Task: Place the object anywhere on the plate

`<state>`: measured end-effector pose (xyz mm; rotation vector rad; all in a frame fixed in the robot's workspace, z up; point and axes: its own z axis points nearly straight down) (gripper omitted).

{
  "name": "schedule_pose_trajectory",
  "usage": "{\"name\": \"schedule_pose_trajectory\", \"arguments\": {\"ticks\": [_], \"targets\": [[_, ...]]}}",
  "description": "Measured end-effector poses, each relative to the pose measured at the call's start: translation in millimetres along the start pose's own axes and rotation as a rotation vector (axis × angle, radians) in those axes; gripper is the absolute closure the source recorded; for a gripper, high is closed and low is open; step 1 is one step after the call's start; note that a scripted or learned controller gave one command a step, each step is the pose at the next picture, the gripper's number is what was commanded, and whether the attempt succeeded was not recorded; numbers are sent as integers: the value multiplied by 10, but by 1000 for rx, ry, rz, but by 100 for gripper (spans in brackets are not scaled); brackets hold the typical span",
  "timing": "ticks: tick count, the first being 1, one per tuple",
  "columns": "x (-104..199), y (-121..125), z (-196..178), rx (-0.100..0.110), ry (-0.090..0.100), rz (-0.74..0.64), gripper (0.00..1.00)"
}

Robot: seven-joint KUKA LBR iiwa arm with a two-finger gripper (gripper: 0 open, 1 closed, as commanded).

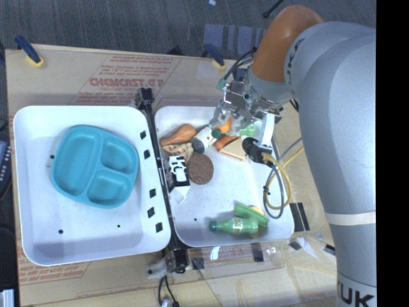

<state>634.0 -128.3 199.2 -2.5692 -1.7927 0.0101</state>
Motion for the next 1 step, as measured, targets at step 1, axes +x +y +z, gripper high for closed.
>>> {"name": "schedule_pose_trajectory", "arguments": {"ticks": [1], "targets": [[0,0,-1,0,0,0,0]]}}
